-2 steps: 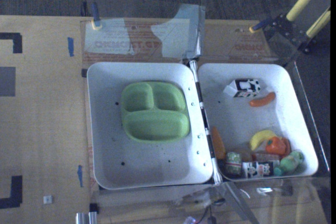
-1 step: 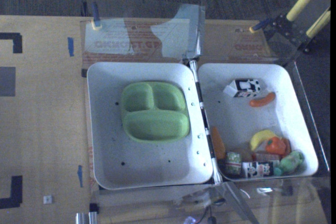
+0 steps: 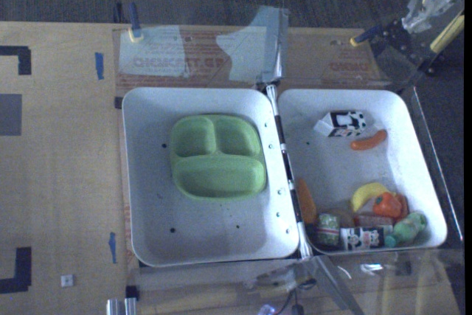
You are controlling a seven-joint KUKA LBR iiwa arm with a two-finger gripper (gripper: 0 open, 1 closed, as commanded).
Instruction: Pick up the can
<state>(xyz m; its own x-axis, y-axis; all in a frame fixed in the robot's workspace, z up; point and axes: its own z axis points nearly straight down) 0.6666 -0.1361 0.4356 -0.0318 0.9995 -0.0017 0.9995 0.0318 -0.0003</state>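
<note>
The can [image 3: 361, 237], a small cylinder with a white and black label, lies on its side against the front wall of the right bin [image 3: 413, 122]. A small greenish tin-like item [image 3: 328, 220] touches its left end. A red piece [image 3: 371, 220] lies just behind it, and a green toy [image 3: 410, 226] is at its right end. The pile crowds the can on three sides.
The right bin also holds a black-and-white carton [image 3: 343, 123], an orange sausage shape [image 3: 367, 141], a banana [image 3: 367, 195], an orange-red fruit [image 3: 391, 204] and a carrot [image 3: 305, 201] along its left wall. A green divided plate [image 3: 218, 156] sits in the left bin [image 3: 147, 232]. Clamps and gear [image 3: 431, 7] stand at the top right.
</note>
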